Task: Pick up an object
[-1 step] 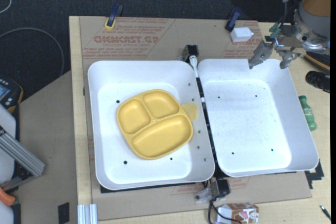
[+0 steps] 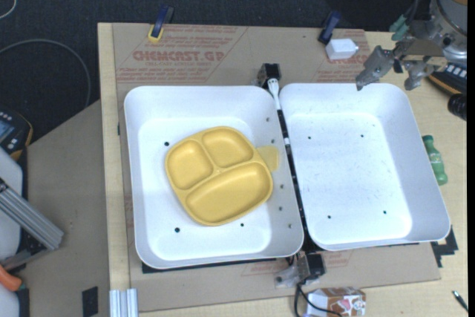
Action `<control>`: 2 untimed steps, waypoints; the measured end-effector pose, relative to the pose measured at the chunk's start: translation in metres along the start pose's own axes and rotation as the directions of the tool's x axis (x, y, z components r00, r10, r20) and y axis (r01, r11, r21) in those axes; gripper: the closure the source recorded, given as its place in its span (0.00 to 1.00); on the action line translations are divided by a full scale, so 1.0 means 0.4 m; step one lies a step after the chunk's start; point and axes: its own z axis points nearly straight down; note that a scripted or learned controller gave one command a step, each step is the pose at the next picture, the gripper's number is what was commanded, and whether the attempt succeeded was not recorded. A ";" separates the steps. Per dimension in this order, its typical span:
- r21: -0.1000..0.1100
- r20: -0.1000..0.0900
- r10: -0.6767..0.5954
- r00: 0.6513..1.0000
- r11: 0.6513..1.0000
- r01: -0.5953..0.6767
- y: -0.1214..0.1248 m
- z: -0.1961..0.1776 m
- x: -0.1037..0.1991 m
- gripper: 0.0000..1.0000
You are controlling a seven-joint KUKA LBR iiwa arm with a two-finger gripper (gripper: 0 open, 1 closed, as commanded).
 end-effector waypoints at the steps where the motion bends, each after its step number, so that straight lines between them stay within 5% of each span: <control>1: -0.008 -0.001 -0.002 1.000 1.000 0.002 -0.144 -0.322 0.124 0.00; 2: 0.003 0.000 0.001 1.000 1.000 -0.001 -0.225 -0.418 0.233 0.00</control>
